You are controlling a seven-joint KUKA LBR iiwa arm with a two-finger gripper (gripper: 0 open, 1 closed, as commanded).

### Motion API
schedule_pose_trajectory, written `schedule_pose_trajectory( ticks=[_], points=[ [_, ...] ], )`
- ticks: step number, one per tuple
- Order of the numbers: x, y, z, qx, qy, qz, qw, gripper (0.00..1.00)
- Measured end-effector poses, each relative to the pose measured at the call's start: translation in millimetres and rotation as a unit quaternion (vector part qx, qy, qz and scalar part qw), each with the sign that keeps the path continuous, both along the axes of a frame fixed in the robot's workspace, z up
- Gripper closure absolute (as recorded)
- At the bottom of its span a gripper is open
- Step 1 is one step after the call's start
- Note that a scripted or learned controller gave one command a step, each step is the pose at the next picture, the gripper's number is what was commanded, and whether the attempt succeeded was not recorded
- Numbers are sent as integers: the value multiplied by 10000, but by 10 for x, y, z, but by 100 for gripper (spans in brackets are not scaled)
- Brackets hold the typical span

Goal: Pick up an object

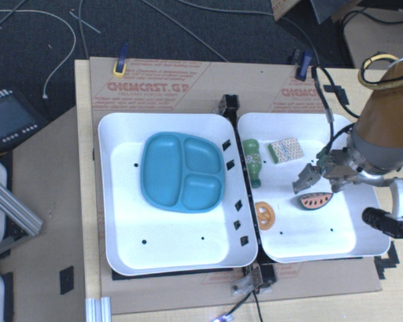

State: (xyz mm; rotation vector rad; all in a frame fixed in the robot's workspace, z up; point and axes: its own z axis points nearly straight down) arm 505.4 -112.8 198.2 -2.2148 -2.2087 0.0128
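So 2 bins are sitting side by side on the bench (168, 79), touching along the middle. The left bin (121, 233) is holding 1 divided plate (183, 172), sitting toward the back and a bit right of centre in it. The right bin (336, 247) is holding 4 things: a bottle (252, 162) lying along its left wall, a small packet (285, 149) just right of the bottle toward the back, a pretzel (264, 215) nearer the front left, and a watermelon slice (315, 200) right of the pretzel, around the middle. The arm (383, 129) is reaching in from the right, with the gripper (307, 181) hanging just above the watermelon slice, behind it
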Motion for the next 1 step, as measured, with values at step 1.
schedule_pose_trajectory(
  ticks=[1],
  points=[
    [30, 1, 62, -10, -67, 14, 10000, 0]
  ],
)
